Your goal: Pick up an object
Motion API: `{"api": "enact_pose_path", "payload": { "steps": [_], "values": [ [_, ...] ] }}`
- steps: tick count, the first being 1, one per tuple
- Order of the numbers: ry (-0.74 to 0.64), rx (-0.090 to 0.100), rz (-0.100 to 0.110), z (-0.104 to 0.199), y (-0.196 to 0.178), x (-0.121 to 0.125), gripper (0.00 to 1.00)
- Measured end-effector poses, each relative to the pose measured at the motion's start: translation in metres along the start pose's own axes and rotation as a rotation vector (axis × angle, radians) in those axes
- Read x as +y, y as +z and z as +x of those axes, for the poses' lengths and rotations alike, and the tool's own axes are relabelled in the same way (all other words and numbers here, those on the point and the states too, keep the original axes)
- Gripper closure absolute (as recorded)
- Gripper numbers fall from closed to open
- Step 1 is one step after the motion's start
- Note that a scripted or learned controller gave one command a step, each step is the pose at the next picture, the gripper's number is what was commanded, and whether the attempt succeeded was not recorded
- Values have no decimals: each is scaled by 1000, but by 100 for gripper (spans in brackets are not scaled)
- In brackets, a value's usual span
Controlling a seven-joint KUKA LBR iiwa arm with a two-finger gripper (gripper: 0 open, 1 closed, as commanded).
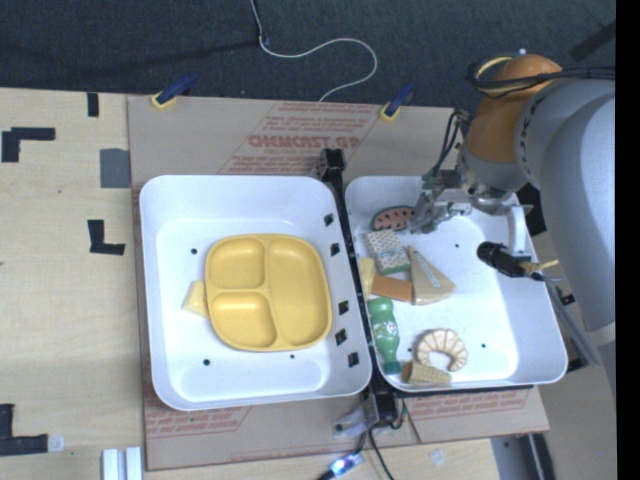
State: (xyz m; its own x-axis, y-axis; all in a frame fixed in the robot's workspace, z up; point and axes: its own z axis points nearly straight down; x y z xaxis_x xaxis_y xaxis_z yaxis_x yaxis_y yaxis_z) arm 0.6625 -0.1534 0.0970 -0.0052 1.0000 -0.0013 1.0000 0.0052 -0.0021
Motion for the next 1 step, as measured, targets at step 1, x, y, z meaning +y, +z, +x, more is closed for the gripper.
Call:
{"api": "enact_pose_path", "payload": {
  "steps": [1],
  "values": [
    [5, 0, -7, -6, -62, 1, 100]
  ]
}}
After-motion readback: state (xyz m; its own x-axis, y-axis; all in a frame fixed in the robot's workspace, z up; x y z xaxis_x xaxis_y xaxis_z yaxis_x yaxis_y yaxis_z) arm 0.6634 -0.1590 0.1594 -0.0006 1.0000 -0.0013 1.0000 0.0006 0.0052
